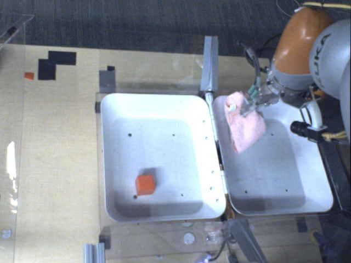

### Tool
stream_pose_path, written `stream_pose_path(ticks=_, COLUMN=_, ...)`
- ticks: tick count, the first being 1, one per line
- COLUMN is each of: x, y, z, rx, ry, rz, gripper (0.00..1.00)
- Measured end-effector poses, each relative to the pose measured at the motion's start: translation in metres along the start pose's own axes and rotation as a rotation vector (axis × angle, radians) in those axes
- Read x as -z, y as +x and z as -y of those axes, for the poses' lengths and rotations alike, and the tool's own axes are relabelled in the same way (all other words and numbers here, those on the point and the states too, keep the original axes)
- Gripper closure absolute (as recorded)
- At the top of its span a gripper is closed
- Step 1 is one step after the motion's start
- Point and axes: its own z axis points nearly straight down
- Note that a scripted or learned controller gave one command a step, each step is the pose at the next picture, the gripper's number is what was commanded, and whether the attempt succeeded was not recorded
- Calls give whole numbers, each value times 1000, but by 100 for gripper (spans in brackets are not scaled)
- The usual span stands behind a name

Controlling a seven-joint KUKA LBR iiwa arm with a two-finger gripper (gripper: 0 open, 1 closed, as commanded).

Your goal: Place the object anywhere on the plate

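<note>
A small orange cube [145,184] lies in the left bin [118,147], toward its front left. A pale pink, flat, plate-like piece [245,130] sits at the back left of the right bin [307,190], close to the divider, and looks tilted. My gripper [249,104] is at the pink piece's upper right edge, overlapping it. The grey arm with its orange band [299,34] reaches in from the right. Whether the gripper touches or holds the pink piece is unclear.
A metal divider post [209,64] rises between the two bins at the back. Black cables and a connector [307,129] hang off the wrist over the right bin. Black markers [55,63] and a small orange tag [29,76] lie on the bench at left.
</note>
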Motion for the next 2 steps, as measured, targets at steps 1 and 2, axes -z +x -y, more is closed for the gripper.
stream_pose_path(ticks=1, x=40, y=1, z=-2, rx=7, ry=-1, rz=-1, gripper=100)
stream_pose_path(ticks=2, x=31, y=56, z=-9, rx=411, ry=2, rz=-4, gripper=100)
